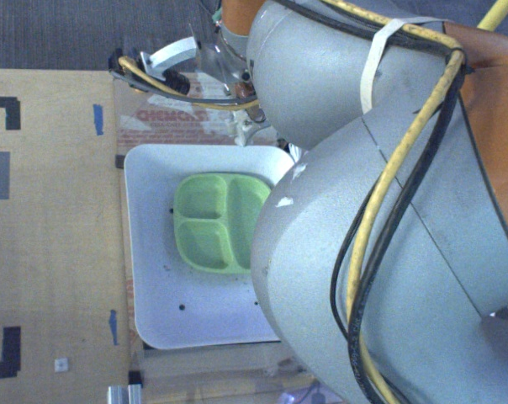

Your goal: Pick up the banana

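Observation:
My grey arm (388,183) fills the right side of the camera view and covers much of the bench. Its orange band (237,7) sits at the top. Below the band, the gripper (212,70) hangs among yellow and black cables, just past the top edge of the white bin (153,310), over a printed cardboard sheet (166,120). A green divided plate (216,221) lies in the bin, its right part hidden behind the arm.
A tan board (52,225) with black corner marks and blue tape strips lies left of the bin. The arm's bulk hides the bin's right side and everything beyond it. Yellow cable (405,141) runs along the arm.

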{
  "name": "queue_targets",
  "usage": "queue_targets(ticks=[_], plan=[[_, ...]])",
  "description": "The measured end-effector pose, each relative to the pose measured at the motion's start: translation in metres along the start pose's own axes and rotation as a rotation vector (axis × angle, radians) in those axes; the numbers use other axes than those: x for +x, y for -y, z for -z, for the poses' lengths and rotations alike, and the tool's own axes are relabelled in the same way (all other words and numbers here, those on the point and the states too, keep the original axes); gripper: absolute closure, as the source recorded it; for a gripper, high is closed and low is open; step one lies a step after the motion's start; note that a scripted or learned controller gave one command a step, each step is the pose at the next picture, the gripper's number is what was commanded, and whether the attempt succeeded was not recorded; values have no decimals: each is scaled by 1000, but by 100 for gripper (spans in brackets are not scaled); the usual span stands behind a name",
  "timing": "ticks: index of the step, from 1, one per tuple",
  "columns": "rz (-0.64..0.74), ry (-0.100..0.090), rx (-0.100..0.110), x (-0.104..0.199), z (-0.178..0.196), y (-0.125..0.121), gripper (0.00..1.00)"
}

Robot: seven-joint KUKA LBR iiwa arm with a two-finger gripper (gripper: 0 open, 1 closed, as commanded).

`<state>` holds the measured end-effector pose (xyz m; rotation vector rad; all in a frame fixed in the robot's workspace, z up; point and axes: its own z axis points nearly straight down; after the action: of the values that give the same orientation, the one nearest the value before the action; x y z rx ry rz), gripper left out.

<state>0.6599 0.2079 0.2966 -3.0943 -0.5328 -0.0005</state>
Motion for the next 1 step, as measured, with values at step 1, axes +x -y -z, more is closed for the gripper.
queue_targets(ticks=[1], plan=[[-144,0,0,-12,-9,-28,100]])
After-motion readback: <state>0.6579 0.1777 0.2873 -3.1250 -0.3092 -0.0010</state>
